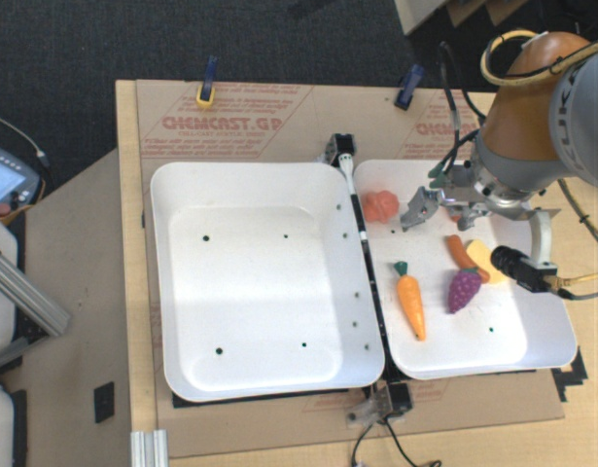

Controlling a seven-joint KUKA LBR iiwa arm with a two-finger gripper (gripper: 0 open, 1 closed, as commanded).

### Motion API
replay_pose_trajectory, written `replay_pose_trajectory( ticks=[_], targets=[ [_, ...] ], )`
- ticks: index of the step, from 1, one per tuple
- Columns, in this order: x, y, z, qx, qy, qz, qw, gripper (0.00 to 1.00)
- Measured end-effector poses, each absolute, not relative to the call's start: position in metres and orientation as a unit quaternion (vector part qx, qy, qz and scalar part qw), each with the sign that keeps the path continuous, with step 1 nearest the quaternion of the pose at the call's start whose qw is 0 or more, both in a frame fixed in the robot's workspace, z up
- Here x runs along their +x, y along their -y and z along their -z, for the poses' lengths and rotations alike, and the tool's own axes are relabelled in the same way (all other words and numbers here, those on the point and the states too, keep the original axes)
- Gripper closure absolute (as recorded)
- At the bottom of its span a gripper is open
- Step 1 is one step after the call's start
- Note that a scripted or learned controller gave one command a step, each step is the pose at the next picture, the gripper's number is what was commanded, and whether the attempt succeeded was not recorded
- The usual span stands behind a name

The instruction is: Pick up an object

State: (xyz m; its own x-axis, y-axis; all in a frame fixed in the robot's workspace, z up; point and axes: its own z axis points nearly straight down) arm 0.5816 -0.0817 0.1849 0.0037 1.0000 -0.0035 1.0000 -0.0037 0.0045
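Orange tapered carrot point(411, 305), knobbly purple grapes point(463, 289); metal gripper point(438, 212) spread, holding nothing.

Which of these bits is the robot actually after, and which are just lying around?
For the job:
carrot
purple grapes
pink lump
yellow piece
orange sausage shape
gripper
right bin

Just about:
left bin
blue clamps
cardboard sheet

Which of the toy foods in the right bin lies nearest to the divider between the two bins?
The pink round piece, at the bin's far left corner, close beside the divider. The carrot, purple grapes and sausage with the yellow piece lie farther right.
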Motion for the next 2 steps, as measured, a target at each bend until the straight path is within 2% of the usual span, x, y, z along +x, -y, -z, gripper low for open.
replay_pose_trajectory(
  ticks=[1, 2],
  targets=[
    [0.542, 0.096, -0.264, 0.708, -0.706, -0.002, 0.004, 0.0],
    [0.503, -0.004, -0.182, 0.704, -0.71, 0.0023, -0.006, 0.0]
  ],
)
